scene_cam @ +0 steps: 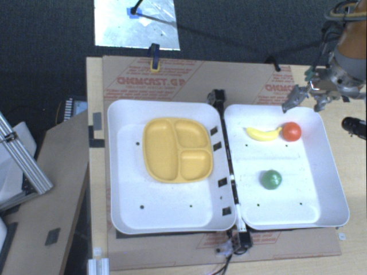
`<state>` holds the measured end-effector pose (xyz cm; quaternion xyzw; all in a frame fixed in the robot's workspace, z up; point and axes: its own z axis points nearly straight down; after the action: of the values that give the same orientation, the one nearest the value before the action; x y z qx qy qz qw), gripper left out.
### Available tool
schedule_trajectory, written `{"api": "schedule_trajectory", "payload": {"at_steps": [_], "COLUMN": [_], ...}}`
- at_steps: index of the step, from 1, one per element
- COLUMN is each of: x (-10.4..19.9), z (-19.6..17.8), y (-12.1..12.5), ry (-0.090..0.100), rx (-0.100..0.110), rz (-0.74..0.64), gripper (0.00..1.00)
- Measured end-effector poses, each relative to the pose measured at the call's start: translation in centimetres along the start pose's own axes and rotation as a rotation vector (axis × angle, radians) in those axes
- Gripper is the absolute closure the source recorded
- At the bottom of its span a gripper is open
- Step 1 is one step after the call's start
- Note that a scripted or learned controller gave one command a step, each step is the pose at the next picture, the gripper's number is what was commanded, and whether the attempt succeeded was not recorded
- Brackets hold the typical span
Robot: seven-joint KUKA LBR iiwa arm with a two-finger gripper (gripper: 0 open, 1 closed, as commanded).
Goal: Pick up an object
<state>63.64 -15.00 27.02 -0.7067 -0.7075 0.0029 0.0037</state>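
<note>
In the right bin (321,171) lie a yellow banana (262,133), a red-orange tomato-like ball (292,131) just right of it, and a green ball (271,179) nearer the front. My gripper (307,99) hangs over the bin's far right corner, above and behind the red ball, apart from it. Its two fingers (292,100) are spread, with nothing between them.
The left bin (123,171) holds a yellow three-compartment plate (176,149). A black hinge strip (225,153) runs between the bins. Both bins rest on a brown board (189,76). A shiny sheet (136,16) lies at the back.
</note>
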Motion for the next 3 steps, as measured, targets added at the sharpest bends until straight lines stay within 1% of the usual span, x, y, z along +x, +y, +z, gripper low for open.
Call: {"api": "schedule_trajectory", "payload": {"at_steps": [1,2,3], "x": [0.0,0.2,0.9], "z": [-0.7,5.6,11.6], "y": [0.2,0.2,0.3], "ry": [-0.002,-0.001,-0.001], "rx": [-0.011,-0.007,-0.007], "rz": [-0.002,0.0,-0.004], "gripper": [0.0,0.0,0.0]}}
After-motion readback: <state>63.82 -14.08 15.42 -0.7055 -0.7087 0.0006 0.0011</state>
